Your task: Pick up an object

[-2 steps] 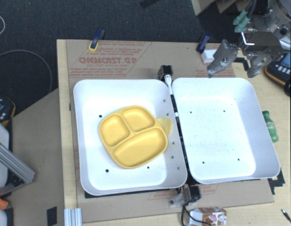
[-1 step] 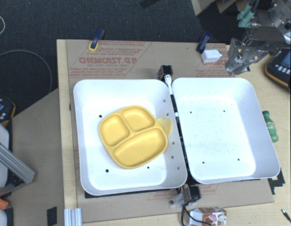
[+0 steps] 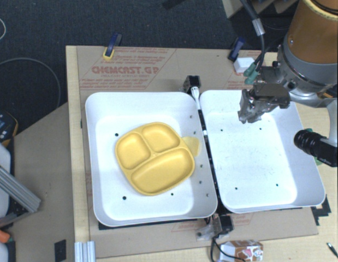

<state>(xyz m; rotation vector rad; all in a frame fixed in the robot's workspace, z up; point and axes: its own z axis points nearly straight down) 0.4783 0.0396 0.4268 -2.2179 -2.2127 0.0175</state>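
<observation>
- the bench [image 3: 76,124] carries two shallow white bins side by side; the left bin [image 3: 100,162] holds the one thing worth picking, and the right bin [image 3: 267,173] shows bare floor with a few dark specks.
- the yellow divided plate [image 3: 154,157] lies flat in the middle of the left bin, three compartments up, turned at a slant, with a small yellow tab poking out on its right side near the seam between the bins.
- the arm [image 3: 316,31] reaches in from the right, and the gripper [image 3: 250,115] hangs over the upper-left part of the right bin, well apart from the plate and across the seam from it.
- whether the fingers are released or clenched i cannot tell; they point down and nothing is seen between them.
- as i judge it, the step in hand is the approach: the gripper must cross the seam into the left bin before any descent counts.
- a flat plate gives no body to pinch, so the grasp should probably straddle a raised edge, either the outer rim or a divider ridge, with the fingers set across that edge, not along it.
- the near-right rim by the tab looks the shortest reach, though it sits close to the bin wall, so clearance there is a risk.
- smooth plastic may slip or tip when lifted from one edge; a deep, square bite would help.
</observation>
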